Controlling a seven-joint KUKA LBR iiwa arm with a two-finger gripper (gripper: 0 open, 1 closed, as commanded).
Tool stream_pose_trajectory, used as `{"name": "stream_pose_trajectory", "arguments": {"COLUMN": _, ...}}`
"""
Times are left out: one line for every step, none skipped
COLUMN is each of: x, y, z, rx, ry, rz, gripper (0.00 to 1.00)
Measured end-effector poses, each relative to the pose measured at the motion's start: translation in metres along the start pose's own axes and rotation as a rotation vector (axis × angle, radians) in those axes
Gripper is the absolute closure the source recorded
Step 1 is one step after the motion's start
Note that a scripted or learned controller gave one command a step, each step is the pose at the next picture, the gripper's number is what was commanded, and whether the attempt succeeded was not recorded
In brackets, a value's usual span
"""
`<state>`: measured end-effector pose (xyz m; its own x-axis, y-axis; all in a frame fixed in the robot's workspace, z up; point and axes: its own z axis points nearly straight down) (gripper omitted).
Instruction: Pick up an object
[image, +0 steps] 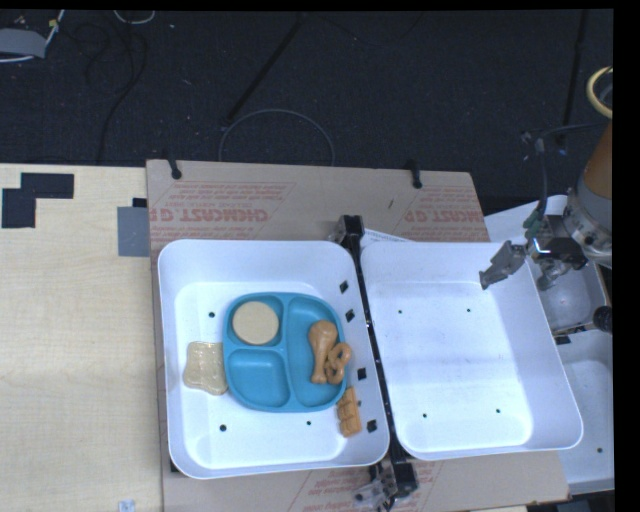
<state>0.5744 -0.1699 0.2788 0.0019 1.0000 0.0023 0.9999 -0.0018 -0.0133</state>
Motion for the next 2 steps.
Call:
{"name": "stream_pose_trajectory", "arguments": {"x": 0.000, "y": 0.002, "z": -0.007, "rx": -0.012, "ry": -0.002, "rz": -0.002, "gripper": 0.00}}
{"name": "stream_pose_trajectory", "arguments": {"x": -0.005, "y": 0.002, "z": 0.038, "rx": -0.007, "ry": -0.001, "rz": -0.002, "gripper": 0.00}}
